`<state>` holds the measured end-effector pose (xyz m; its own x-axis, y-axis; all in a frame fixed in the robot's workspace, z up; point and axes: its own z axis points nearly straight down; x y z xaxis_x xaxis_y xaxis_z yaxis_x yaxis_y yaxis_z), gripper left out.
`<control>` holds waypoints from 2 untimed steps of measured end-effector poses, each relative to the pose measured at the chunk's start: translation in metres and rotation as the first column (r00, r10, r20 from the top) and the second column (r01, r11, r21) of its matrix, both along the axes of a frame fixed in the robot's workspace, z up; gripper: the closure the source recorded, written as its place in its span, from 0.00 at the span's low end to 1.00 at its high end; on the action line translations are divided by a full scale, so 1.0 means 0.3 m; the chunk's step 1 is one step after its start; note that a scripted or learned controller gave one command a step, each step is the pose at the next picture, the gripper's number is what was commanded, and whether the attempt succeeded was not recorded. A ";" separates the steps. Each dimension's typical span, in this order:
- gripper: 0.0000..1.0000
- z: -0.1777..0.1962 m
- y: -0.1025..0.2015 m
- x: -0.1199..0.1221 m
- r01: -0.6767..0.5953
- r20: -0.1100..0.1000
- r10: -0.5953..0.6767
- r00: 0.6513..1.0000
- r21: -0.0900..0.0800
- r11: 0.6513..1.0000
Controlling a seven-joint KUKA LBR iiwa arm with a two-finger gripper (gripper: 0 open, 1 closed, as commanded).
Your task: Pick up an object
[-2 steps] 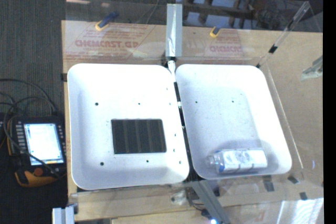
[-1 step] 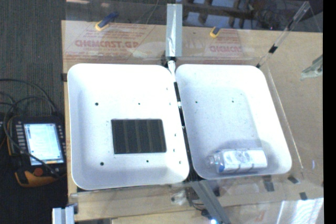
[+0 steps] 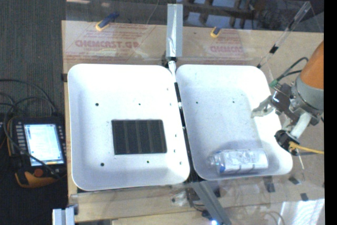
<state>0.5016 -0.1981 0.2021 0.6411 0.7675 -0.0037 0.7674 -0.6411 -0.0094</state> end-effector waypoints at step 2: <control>0.00 0.486 -0.013 -0.053 0.316 0.003 -0.316 0.949 -0.008 0.949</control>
<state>0.4856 -0.2020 0.3480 0.8506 0.5257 -0.0080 0.5257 -0.8506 -0.0017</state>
